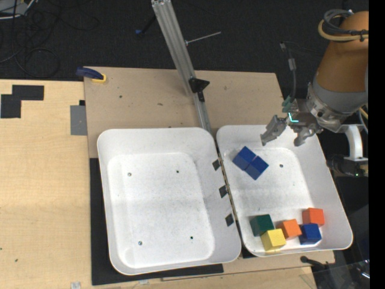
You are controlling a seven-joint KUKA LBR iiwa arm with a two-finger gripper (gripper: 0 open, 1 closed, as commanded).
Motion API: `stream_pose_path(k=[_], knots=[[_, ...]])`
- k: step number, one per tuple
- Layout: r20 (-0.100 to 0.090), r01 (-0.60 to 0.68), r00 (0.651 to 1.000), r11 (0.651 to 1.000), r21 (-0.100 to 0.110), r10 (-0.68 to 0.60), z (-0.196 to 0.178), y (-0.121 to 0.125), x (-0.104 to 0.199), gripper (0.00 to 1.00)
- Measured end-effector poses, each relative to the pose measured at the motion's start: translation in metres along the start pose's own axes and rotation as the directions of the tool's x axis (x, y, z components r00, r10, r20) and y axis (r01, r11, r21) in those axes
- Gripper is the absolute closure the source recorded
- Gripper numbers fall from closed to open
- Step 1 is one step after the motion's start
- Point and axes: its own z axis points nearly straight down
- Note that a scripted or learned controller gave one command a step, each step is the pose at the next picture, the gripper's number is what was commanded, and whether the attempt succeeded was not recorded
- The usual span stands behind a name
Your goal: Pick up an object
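So the arm (341,53) comes in from the right with the end effector (286,131) hanging over the far edge of the right bin (332,188), fingers spread apart, nothing between them. I'd go for the big blue block (250,162): it's just near-left of the fingers and sits alone, so straddle it square and drop straight down. The left bin (156,203) has no objects in it. The right bin also has a tight cluster at its near edge: green cube (261,224), yellow cube (274,239), orange cube (291,227), red-orange cube (313,216), small blue cube (310,233). Too crowded for a clean grab, I think.
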Motion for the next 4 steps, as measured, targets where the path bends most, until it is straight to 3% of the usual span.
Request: stream_pose_path(k=[1, 4], knots=[[0.001, -0.002, 1.0, 1.0, -0.004, 0.002, -0.002, 0.001, -0.001, 0.0], [0.0, -0.004, 1.0, 1.0, 0.001, 0.004, 0.153, -0.003, 0.005, 0.0]])
